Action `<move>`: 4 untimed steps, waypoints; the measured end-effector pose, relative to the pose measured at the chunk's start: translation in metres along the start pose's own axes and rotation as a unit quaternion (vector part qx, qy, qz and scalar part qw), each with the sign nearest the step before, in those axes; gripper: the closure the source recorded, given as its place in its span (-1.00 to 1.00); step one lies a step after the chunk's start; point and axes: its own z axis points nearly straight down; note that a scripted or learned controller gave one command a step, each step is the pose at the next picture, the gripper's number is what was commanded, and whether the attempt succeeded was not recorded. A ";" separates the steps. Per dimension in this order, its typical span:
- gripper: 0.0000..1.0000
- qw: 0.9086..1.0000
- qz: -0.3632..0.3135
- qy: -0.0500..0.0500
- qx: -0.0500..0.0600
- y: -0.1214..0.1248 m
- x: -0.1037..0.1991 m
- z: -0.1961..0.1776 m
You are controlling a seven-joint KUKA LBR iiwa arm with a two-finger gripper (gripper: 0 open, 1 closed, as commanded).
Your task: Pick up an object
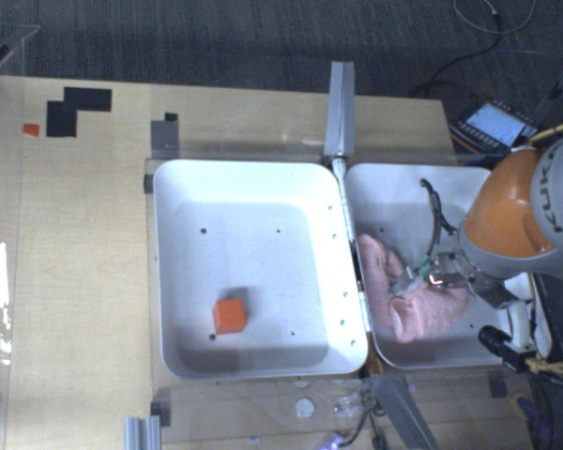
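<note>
Currently the gripper (422, 277) sits low on the pink cloth (405, 300) in the right bin (394, 190), finger state indeterminate; a shallow pinch may catch 1 fold that slips free, leaving the cloth beside the divider (352, 251).

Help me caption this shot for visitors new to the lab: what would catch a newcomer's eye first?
Likely the arm's bright orange band at the view's right, looming over the right bin. Below it, the tool sits down at a crumpled pink cloth lying against that bin's left wall. The other standout is a small orange block, alone in the left bin near its front-left corner.
</note>
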 end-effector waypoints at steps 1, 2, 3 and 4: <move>-1.00 1.000 -0.011 -0.001 0.000 0.019 0.014 0.000; -1.00 0.999 0.046 0.000 0.001 0.058 0.006 0.002; -1.00 0.999 -0.043 0.001 0.000 0.062 -0.010 0.002; -1.00 0.997 -0.073 0.001 0.004 0.111 -0.006 -0.051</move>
